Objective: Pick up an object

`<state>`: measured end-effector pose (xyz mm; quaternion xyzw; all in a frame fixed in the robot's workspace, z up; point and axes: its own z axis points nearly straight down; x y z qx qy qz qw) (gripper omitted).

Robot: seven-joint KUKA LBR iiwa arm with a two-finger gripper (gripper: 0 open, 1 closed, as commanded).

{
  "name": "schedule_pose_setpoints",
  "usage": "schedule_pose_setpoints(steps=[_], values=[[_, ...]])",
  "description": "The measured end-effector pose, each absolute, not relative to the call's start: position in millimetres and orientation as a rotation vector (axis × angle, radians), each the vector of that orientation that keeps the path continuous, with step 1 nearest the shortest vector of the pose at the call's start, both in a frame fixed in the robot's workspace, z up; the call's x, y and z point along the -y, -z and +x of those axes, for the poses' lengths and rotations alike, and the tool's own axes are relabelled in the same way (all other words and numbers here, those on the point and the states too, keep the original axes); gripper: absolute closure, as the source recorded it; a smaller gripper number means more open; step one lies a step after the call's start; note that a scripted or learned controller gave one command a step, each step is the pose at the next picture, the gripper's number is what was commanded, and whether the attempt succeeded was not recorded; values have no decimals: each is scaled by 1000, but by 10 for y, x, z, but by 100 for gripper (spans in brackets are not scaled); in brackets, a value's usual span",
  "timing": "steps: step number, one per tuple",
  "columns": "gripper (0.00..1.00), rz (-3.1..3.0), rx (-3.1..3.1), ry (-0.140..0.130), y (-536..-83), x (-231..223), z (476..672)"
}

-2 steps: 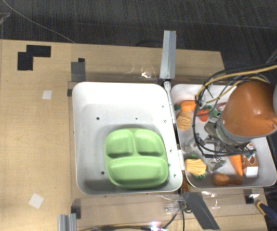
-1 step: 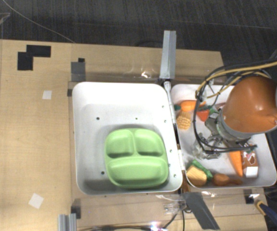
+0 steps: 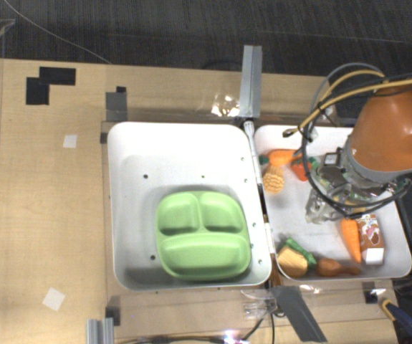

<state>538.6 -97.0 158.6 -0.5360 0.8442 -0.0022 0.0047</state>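
Bench (image 3: pixel 41 213) of pale wood meets dark floor (image 3: pixel 155 13); hand (image 3: pixel 320 210) state unclear.

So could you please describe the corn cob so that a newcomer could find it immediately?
Look in the right-hand white bin, along its left wall beside the divider. The corn cob lies there, just below an orange carrot. It alone is pale yellow with a bumpy, kernelled surface.

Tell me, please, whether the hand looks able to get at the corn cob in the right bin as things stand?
Probably yes: the corn cob lies uncovered near the right bin's left wall, with bare floor between it and the hand. The wall might crowd one side.
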Motion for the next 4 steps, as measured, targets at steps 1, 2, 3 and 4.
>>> schedule_pose_setpoints(steps=[1, 2, 3, 4], values=[[0, -1680, -2645, 5, -1580, 963, 5384], [0, -1562, -2707, 14, -908, 1340, 6405], [0, -1438, -2780, 6, -888, 1200, 6569], [0, -1415, -2792, 7, -887, 1147, 6493]])
